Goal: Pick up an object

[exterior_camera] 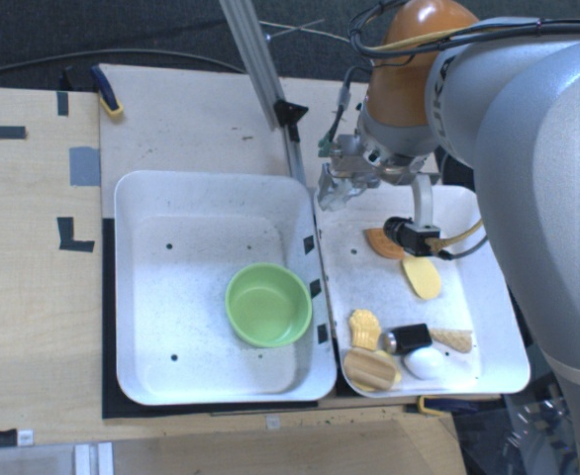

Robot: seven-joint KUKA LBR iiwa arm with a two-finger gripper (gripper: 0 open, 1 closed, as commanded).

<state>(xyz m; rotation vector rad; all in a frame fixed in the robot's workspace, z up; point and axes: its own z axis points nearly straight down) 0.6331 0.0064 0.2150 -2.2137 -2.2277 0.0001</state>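
Camera view: gripper [336, 192] at far left corner of right bin [498, 364], finger spread impossible to tell, nothing seen held. Nearest pickable piece, yellow oval [422, 277], toward near right of it, long axis roughly near-far; green bowl [268, 305] in left bin [132, 265]

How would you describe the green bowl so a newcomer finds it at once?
Start at the left white bin. Near its lower right corner, close to the wall shared with the other bin, sits the green bowl. It is round, open side up, and the one green item.
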